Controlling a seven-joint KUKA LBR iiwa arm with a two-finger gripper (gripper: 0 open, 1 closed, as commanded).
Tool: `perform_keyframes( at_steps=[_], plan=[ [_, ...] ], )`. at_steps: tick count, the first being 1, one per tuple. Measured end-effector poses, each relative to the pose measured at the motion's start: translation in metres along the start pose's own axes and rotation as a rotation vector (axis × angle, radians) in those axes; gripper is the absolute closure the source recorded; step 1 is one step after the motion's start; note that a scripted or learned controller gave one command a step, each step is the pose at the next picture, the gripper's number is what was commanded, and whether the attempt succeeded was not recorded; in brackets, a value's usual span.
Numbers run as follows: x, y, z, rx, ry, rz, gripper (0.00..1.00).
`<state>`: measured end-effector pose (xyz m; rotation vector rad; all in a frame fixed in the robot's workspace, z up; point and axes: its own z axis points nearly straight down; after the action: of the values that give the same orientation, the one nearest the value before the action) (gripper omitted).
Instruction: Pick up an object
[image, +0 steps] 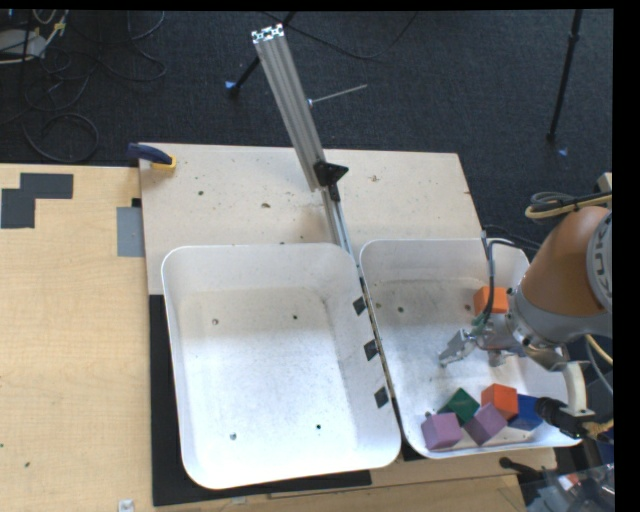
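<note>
Several small blocks lie at the near edge of the right bin (420, 265): two purple blocks (441, 430) (486, 422), a green block (462, 404), an orange block (501, 399) and a blue block (526, 413). Another orange block (491, 299) sits higher up near the bin's right wall, beside the wrist. My gripper (458, 350) hangs over the middle of the right bin, a short way above and left of the cluster. Its metal fingers (450, 352) point left with nothing seen between them.
The left bin (200, 270) stands beside the right one, split from it by a ridge with black clips (369, 349). A slanted aluminium bar (296, 110) rises behind the bins. A blue-handled clamp (152, 155) lies at the board's far left corner.
</note>
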<state>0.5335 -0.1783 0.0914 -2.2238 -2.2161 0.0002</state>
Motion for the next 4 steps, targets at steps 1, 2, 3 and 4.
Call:
perform_keyframes(
  at_steps=[1,2,3,4],
  plan=[
    [-0.001,0.000,-0.011,0.000,0.001,0.006,1.00],
    [0.003,0.001,-0.057,-0.003,-0.001,-0.004,1.00],
    [-0.002,0.001,-0.100,-0.004,-0.002,-0.004,1.00],
    [0.003,0.006,-0.160,-0.006,-0.003,-0.006,1.00]
  ],
)
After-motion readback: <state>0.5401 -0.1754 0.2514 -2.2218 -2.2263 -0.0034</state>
